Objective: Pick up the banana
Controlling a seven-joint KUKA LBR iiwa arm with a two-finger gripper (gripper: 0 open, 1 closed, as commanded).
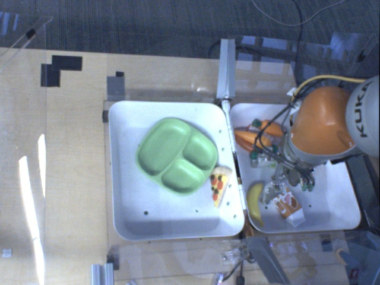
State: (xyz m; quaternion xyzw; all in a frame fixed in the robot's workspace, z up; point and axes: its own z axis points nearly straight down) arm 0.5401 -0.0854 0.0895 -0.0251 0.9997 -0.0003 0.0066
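1. Two shallow white bins side by side on a pale wooden surface [71,177]: left bin [127,218], right bin [344,209].
2. In the left bin, a green divided plate [177,154] near the middle, and a pizza slice [219,184] lying against the right wall, just beside the plate's near right edge.
3. In the right bin, a banana [255,202] at the near left, lying along the left wall, yellow with a greenish far end.
4. At the far left of the same bin, a carrot [252,137], orange, partly covered by the arm.
5. Right of the banana, a small packet [288,205] with orange and white print, close to the banana but apart from it.
6. Reaching in from the right, the arm [320,123] with its orange band over the right bin.
7. Pointing down, the gripper [275,190] between banana and packet, just beside the banana's right edge.
8. Cannot tell how far open, nor whether anything is held; banana lies in the bin.
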